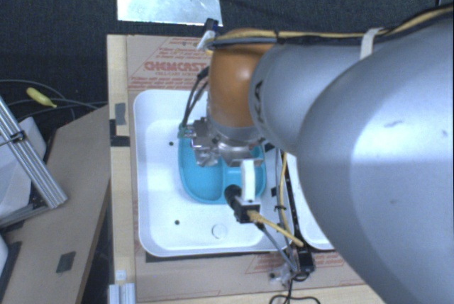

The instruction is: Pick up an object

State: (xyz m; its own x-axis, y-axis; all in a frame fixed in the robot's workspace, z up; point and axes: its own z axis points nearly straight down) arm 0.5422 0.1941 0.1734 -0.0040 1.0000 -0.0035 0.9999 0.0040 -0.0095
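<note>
A light blue, rounded object (202, 178) lies in the middle of the left white bin (159, 175). The arm's wrist, with its orange band, hangs directly over it and covers its right part. The gripper (225, 162) is down at the blue object, but the wrist and the metal flange hide the gripper's tips. Whether the blue object is held is hidden from this view.
The grey arm covers most of the right bin (316, 242). Cables and a yellow wire trail from the wrist toward the front edge. A brown cardboard sheet (167, 62) lies under the bins. Metal rails (28, 161) stand at the left.
</note>
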